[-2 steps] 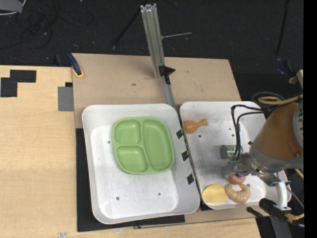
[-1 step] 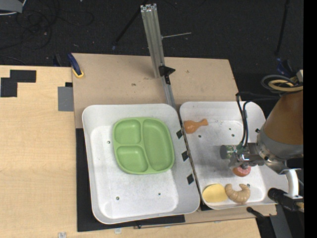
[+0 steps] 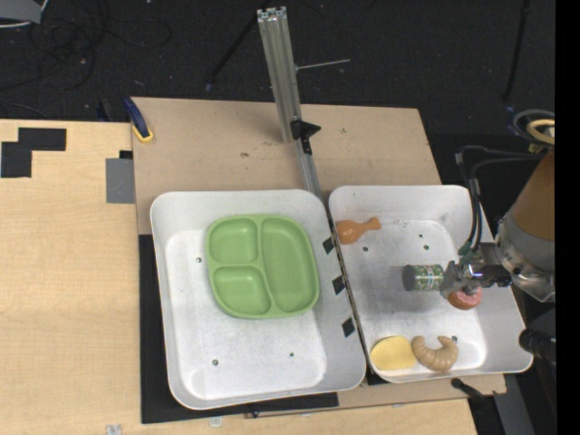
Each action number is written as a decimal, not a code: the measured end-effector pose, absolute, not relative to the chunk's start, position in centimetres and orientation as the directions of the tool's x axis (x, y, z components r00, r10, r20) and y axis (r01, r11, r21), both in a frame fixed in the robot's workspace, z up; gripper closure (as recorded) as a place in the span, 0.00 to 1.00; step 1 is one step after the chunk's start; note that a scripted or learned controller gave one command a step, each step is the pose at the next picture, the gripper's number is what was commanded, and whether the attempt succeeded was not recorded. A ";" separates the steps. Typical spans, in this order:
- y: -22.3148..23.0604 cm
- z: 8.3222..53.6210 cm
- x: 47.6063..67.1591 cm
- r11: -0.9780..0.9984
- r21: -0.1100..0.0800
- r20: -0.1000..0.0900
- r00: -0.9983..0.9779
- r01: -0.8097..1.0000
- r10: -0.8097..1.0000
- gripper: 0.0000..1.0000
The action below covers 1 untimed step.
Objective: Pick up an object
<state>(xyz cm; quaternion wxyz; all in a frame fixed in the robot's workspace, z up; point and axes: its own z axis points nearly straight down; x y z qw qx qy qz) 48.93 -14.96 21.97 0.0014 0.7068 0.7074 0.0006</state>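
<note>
- Now I'm reaching the end effector [image 3: 464,274] into the right bin [image 3: 399,208], beside the can [image 3: 423,277] and red piece [image 3: 466,298]; I cannot tell its state.
- Next I'm judging it needs centring over the can before closing.

arm [image 3: 535,216] low at right

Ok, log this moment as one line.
arm: over right bin | gripper: at can, grasp unclear | tomato: beside gripper | left bin: green tray
</note>
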 end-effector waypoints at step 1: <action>-15.0 25.6 49.0 0.002 0.002 -0.001 -0.002 1.000 1.000 1.00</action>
